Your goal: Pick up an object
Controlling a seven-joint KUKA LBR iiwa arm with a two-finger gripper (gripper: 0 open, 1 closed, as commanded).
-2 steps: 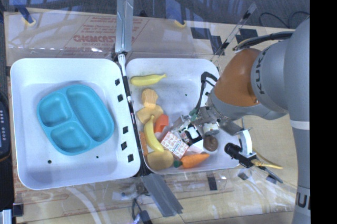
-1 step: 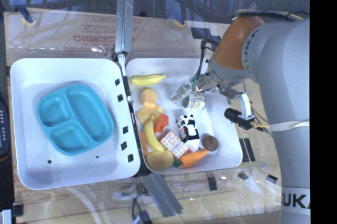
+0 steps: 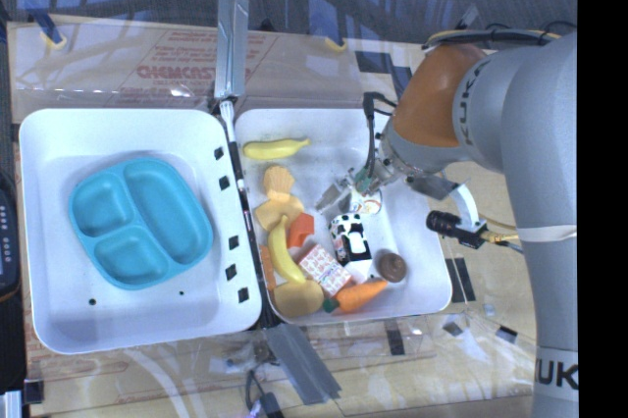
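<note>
The right bin (image 3: 422, 293) holds a heap of toy food. A yellow banana (image 3: 276, 148) lies near its far wall and a second banana (image 3: 283, 251) curves along its left side. Beside that are tan pieces (image 3: 278, 182), a red-orange piece (image 3: 300, 228), a checkered red-and-white box (image 3: 324, 269), a black-and-white cow-patterned item (image 3: 350, 240), a brown round thing (image 3: 392, 266) and a carrot (image 3: 361, 294). My gripper (image 3: 339, 194) is low in the bin's middle, just above the cow-patterned item and right of the tan pieces. Nothing is visibly held.
The left bin (image 3: 39, 308) contains a blue sectioned plate (image 3: 140, 221). A grey divider bar (image 3: 232, 43) runs between the bins at the back. The arm's wrist and orange band (image 3: 437, 97) hang over the right bin's far right corner.
</note>
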